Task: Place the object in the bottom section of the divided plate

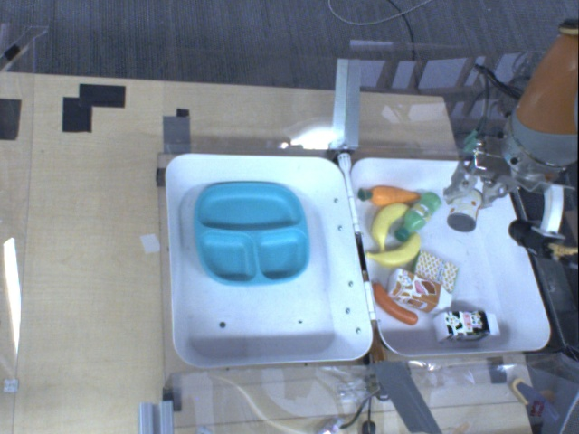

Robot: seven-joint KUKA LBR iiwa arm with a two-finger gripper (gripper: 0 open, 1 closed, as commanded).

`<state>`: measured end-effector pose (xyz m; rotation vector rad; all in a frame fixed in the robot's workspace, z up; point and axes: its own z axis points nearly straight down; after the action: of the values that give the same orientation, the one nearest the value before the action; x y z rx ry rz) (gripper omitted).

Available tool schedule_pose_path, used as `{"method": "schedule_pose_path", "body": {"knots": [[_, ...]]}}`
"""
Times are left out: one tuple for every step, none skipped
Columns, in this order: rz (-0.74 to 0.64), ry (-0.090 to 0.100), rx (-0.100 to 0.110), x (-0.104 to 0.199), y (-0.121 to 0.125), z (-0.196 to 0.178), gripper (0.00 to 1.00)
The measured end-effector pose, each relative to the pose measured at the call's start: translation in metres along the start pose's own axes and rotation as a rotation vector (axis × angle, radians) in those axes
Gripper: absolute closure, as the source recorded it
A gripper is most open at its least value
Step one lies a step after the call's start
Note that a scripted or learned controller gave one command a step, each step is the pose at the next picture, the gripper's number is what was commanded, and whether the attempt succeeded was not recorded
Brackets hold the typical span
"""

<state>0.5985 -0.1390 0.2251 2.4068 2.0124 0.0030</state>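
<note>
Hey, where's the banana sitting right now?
In the camera view, the banana lies in the right bin, near its left wall, just below the carrot and touching the green bottle.

Blue divided plate (251, 231) in white left bin (208, 333). Right bin (516, 278): orange carrot (389, 194), yellow banana (391, 238), green bottle (416, 216), black-and-white cow-print carton (466, 325), checkered packet (436, 270), orange-red sausage (394, 304). Counter (81, 269) pale wood.

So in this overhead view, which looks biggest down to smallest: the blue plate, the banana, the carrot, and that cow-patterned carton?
1. Blue divided plate, by far the largest.
2. Banana.
3. Carrot and cow-patterned carton: these look about alike, so I won't rank them.
</note>
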Motion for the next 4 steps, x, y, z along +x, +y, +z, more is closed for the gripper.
{"method": "schedule_pose_path", "body": {"knots": [[0.143,0.002,0.001,0.088,-0.005,-0.001,1.0],[0.167,0.002,0.004,0.189,-0.032,0.015,1.0],[0.091,0.004,0.001,0.271,-0.065,-0.04,1.0],[0.092,0.003,0.001,0.27,-0.065,-0.04,0.0]]}}
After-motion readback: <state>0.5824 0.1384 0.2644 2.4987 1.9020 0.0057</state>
